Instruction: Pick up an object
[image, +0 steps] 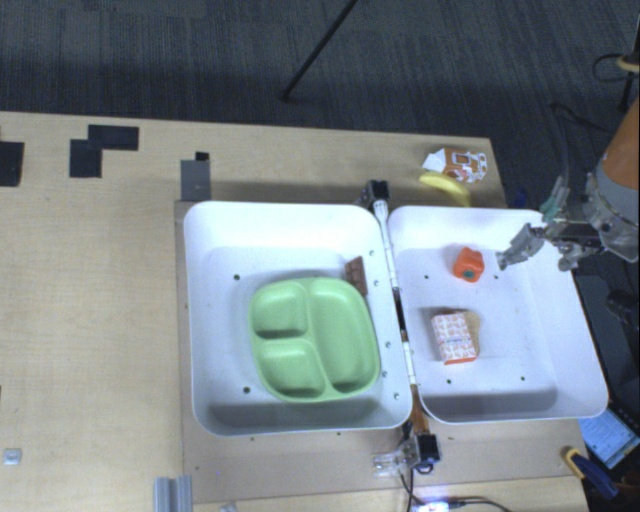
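The pale wooden tabletop (90, 330) carries two shallow white plastic bins side by side. The left bin (215, 300) holds a light green divided plastic tray (313, 338) with three compartments, and a small brown object (354, 270) lies just beside the tray's upper right corner, against the bin wall. The right bin (540, 350) holds the likeliest things to pick: a small boxy packet with a red and white pattern (454, 336) near its middle, and above it, well apart, a small orange rounded object with a greenish top (467, 264). The grey arm (620, 190) reaches in from the right, and its claw (535, 245) hangs over the upper right part of the right bin, near the orange object but not touching it. Its two fingers look spread apart, with nothing between them. Judging from this, the task is barely begun: nothing is grasped or lifted, both objects rest on the bin floor, and the approach, closing and lift are all left to do.
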